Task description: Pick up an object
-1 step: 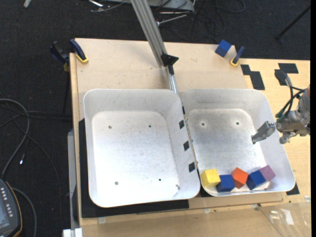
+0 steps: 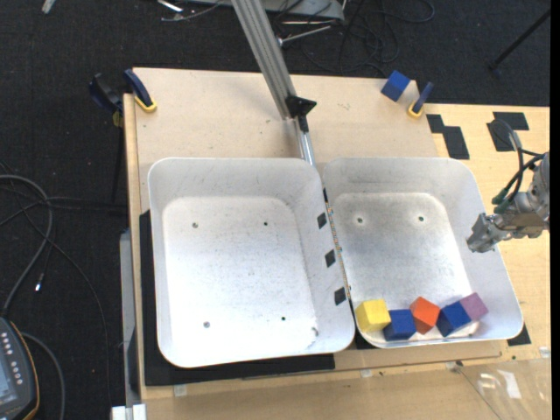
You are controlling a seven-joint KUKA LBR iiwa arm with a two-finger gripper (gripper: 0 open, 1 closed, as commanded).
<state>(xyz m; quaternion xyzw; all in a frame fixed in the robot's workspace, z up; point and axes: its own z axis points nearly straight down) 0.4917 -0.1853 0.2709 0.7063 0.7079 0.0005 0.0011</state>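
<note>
Where right bin (image 2: 490, 201) rims, pincer (image 2: 482, 234) hovers

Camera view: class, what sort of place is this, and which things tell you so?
Probably a robotics lab test bench. Two shallow white bins sit side by side on a wooden board clamped at its corners, small coloured blocks lie in the right bin, and a gripper reaches in above loose floor cables.
</note>
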